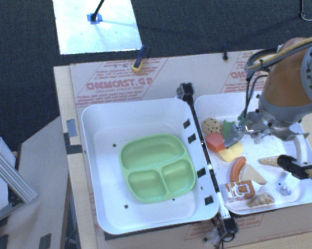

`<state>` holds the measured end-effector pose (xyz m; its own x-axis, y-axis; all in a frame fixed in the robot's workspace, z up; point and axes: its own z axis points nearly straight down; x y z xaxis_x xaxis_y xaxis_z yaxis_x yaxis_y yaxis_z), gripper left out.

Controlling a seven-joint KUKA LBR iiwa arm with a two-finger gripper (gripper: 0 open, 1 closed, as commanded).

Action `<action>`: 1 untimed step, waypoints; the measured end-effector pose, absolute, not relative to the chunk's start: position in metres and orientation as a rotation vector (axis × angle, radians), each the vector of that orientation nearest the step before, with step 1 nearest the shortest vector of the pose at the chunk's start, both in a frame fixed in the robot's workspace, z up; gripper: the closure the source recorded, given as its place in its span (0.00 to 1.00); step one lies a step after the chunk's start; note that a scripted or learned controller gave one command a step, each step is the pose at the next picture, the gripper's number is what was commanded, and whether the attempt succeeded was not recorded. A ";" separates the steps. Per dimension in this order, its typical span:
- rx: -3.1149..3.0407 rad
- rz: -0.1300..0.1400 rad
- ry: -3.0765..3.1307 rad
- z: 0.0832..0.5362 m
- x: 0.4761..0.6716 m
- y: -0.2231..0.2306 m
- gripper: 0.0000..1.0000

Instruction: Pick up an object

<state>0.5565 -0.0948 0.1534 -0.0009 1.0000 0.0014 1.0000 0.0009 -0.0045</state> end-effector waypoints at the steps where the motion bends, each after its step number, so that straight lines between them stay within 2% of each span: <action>1: -2.219 0.001 -2.220 0.092 0.560 -0.093 0.00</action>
